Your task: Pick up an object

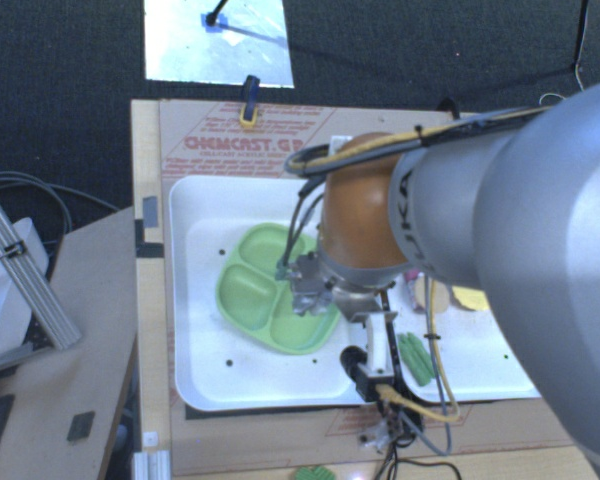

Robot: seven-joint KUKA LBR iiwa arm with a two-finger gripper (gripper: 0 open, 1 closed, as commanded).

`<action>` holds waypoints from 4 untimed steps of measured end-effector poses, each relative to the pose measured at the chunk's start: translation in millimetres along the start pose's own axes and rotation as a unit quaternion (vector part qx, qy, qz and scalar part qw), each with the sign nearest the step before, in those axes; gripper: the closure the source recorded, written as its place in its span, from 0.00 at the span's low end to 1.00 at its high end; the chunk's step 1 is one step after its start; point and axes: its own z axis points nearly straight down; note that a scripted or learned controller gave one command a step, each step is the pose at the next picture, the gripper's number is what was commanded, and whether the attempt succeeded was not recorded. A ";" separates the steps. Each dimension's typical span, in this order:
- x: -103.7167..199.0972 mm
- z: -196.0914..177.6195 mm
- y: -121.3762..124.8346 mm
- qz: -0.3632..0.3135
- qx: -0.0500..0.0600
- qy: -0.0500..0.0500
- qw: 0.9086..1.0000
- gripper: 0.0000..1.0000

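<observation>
**Arm low over the left bin, green plate beneath the wrist**

Arm (500,218): the grey body crosses the view from the right and hides much of the right bin (480,368). The orange band (358,213) sits directly above the wrist, over the ridge between the two bins.

Left bin (195,268): shallow, white, resting on the tabletop (150,368). It holds a green divided plate (265,288), lying flat, its right edge tucked under the wrist hardware.

Right bin: a green ridged object (417,358) lies just beside the cable bundle; a yellow piece (470,298) shows near the arm's edge, and a pink sliver (413,290) by the wrist. What these are cannot be told.

Tool (310,293): grey metal parts sit at the plate's right rim. Whether it is open, closed or gripping anything cannot be told; the wrist covers it.

Judgement on the step: the plate looks the likeliest target, being the thing nearest the tool. A flat plate offers little to pinch except its rim or a divider wall, so a good attempt would straddle the rim squarely and close before lifting. A shallow bite would probably slip, or tip the plate against the bin wall. Loose cables (420,408) hang close and could snag.
</observation>
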 end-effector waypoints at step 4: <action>-174.7 -29.2 101.7 0.000 -0.012 0.000 1.000 0.00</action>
